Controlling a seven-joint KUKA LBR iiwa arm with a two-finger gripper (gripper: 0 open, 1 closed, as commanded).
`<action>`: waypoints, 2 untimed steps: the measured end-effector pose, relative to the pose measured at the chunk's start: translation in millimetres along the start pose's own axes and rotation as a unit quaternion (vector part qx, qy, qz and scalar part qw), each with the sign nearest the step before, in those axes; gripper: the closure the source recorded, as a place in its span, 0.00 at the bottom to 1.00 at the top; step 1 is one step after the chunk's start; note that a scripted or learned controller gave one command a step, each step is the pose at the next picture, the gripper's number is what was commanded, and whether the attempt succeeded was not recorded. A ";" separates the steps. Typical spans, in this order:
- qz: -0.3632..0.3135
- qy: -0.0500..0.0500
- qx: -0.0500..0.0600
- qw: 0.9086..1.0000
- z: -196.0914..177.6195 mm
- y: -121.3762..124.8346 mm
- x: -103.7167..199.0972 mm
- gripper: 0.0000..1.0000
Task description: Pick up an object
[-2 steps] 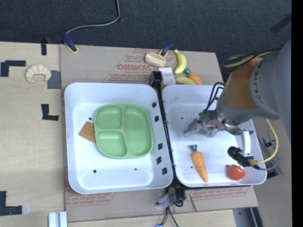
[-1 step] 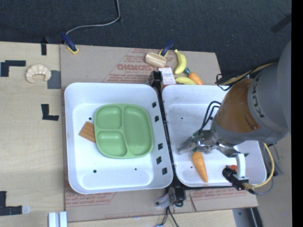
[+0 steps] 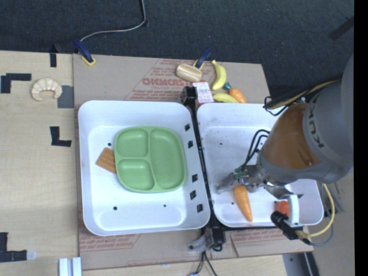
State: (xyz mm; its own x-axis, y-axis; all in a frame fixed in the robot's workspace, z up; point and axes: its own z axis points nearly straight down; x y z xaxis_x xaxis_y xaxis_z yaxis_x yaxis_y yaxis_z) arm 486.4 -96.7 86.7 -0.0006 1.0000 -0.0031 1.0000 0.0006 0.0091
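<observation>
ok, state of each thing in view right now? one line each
gripper: low in the right bin, right over the carrot's top end; grasp unclear
carrot: lying flat in the right bin
green tray: flat, right way up, in the left bin
banana: lying outside the bins
croissant: on the bench, far left

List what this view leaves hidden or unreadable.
- Claw: small and dark under the arm's wrist; whether it is open, or touches the carrot, can't be told.
- Right bin: its right side is covered by the arm.
- Brown flat piece: partly under the green tray; what it is stays unclear.
- Small box by the bananas: print too small to read.
</observation>
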 end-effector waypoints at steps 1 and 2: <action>0.001 -0.001 0.000 1.000 -9.5 0.0 -1.1 1.00; 0.000 0.002 0.005 1.000 -97.0 61.9 69.5 1.00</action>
